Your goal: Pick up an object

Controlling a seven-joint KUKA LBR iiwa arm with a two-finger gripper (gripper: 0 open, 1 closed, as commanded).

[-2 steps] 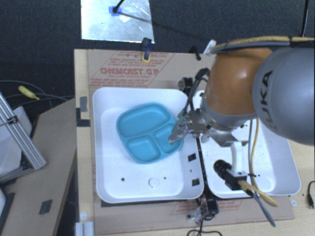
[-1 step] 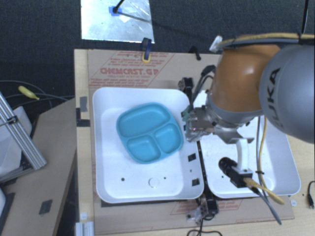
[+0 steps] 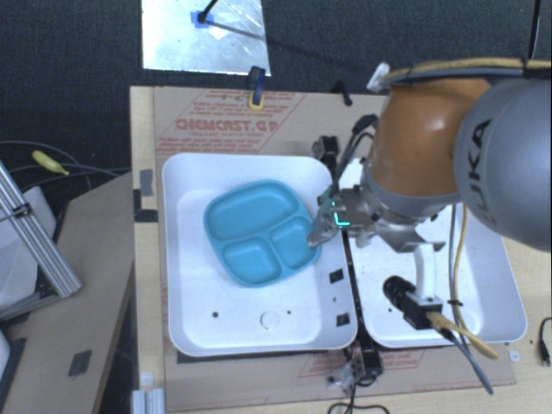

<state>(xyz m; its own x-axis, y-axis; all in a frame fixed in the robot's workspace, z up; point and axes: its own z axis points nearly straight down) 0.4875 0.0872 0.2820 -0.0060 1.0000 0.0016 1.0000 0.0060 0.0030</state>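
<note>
Blue 3-compartment plate (image 3: 254, 231) lying in left white bin (image 3: 185, 317).
Gripper (image 3: 323, 229) at plate's right rim; open or closed, impossible to tell.

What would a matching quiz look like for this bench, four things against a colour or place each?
Things:
1 divided plate
2 left bin
3 cardboard sheet
4 gripper

Matches:
A white
B red lettering
C at the plate's right rim
D blue

Pairs: 1-D, 2-A, 3-B, 4-C.
</note>
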